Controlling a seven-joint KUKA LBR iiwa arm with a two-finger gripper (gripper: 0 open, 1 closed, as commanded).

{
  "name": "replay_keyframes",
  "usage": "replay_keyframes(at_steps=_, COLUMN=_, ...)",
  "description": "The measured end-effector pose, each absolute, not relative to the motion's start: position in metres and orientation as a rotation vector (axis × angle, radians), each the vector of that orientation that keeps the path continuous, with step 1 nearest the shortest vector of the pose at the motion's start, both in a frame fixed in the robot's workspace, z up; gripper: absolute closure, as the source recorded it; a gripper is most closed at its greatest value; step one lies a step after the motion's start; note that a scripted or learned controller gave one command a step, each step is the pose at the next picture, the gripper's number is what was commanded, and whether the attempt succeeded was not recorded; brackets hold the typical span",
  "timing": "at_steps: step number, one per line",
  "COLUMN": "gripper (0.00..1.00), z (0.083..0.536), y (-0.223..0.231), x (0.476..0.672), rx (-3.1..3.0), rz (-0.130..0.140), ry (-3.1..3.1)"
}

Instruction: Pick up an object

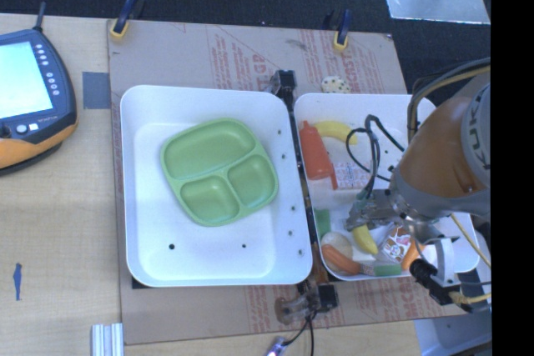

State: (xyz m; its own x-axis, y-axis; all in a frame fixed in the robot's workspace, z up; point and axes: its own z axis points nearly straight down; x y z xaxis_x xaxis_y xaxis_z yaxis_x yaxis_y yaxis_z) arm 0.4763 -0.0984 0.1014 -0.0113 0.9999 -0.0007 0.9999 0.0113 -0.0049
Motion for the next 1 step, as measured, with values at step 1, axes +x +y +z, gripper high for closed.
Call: replay_keyframes(at_steps=1, gripper=1.00, z=0.2044, y=-0.0370, x=0.5514, rx=-2.215, rz=0.001, ry=-2.225)
